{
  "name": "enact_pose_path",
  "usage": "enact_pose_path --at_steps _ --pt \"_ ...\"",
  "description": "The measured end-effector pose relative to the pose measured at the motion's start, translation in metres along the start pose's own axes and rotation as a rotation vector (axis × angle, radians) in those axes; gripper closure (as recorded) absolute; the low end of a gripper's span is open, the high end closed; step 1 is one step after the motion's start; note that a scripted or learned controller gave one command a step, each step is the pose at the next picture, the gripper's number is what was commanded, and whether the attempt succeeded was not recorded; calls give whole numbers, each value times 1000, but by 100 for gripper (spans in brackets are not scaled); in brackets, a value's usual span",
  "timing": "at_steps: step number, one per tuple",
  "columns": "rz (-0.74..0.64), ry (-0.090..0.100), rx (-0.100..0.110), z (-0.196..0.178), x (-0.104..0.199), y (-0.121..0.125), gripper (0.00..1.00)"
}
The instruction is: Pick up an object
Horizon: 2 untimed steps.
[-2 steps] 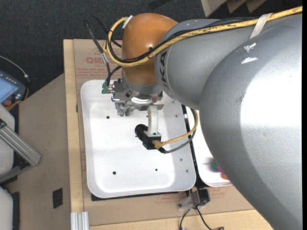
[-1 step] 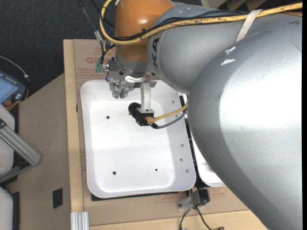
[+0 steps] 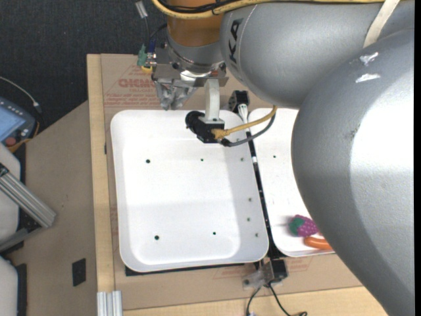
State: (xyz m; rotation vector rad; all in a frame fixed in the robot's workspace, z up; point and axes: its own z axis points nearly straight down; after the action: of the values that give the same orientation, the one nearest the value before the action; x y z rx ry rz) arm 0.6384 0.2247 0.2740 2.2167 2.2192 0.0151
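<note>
Your gripper (image 3: 172, 97), grip state unreadable, hangs upper centre, far from the purple toy (image 3: 303, 226) lower right; expect an empty grab.

The left bin (image 3: 184, 196) has a wide bare white floor, open from its middle out toward six, seven and nine o'clock, so a gripper could come down there without meeting anything. At twelve o'clock on its rim the gripper (image 3: 172, 97) hangs over the far edge, and just beside it, toward one o'clock, a black cable fitting (image 3: 200, 127) with a yellow cable (image 3: 247, 129) crowds the far corner. The dark divider (image 3: 260, 189) between the bins bars the three o'clock side. Over the right bin (image 3: 283, 170) the grey arm (image 3: 342, 110) covers nearly everything; a purple object (image 3: 302, 226) and an orange object (image 3: 317, 242) lie at its near edge, partly under the arm.
</note>
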Motion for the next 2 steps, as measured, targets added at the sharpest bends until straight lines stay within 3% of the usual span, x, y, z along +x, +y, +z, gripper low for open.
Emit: enact_pose_path --at_steps 1,2 --pt "2 -6 18 76 -1 13 100" --pt "-1 -1 2 11 0 29 100"
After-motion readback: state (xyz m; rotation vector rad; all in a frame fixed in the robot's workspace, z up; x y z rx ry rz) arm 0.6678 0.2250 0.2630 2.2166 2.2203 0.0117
